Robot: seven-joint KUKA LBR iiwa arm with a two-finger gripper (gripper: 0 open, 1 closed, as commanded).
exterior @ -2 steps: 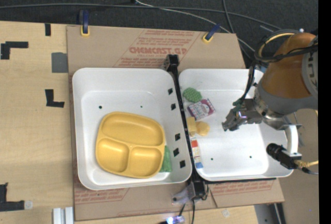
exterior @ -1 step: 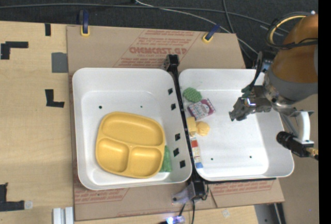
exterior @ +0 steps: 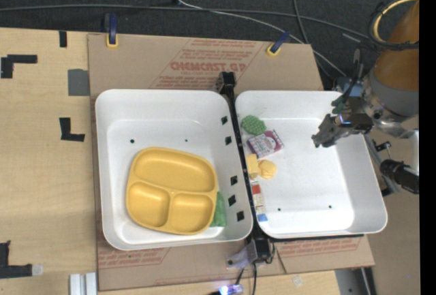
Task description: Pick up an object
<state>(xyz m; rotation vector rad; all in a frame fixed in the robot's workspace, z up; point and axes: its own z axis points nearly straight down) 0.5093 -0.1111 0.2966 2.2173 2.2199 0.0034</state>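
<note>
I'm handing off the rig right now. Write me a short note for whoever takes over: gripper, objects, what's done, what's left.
Gripper: over the right bin's right side, with nothing seen between its fingers; open or shut is unclear.
Right bin, along its left wall: green piece, purple-and-white packet, small yellow item, thin stick-shaped item.
Left bin: yellow divided tray, with a green item at its right edge.
Done: nothing picked.
Left: reach an object, grasp, lift.

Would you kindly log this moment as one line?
gripper: over right bin, nothing seen held | small items: along divider | yellow tray: left bin
</note>
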